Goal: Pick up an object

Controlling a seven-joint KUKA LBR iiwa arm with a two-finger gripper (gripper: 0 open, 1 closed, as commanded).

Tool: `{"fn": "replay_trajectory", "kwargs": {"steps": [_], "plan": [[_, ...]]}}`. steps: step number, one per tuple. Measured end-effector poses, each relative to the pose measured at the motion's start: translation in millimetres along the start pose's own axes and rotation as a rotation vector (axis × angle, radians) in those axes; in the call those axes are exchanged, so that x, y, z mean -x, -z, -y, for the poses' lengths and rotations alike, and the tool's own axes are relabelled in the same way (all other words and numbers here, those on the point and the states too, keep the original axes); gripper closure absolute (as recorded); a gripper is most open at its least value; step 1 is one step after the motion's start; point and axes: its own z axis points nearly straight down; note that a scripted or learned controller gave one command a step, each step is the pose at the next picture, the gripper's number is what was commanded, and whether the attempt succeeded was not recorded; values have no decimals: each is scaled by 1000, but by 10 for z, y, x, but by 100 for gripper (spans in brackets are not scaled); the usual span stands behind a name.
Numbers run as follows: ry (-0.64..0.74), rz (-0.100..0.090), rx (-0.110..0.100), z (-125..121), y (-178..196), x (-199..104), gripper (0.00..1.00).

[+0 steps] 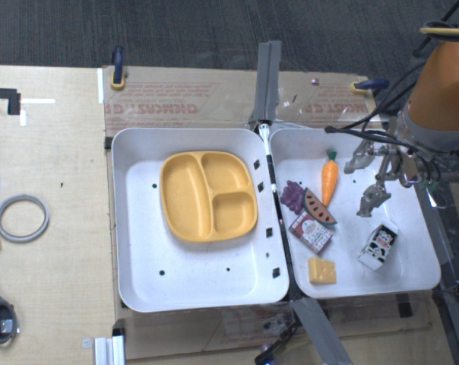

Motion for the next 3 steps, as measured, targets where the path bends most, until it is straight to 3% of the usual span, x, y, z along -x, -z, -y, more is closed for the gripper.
{"fn": "replay_trajectory", "kwargs": {"steps": [1, 2, 3], "plan": [[0, 0, 0, 0, 0, 0, 0], [-406, 1, -1, 3, -3, 374, 0], [-904, 0, -1, -193, -1098, 481, 0]]}}
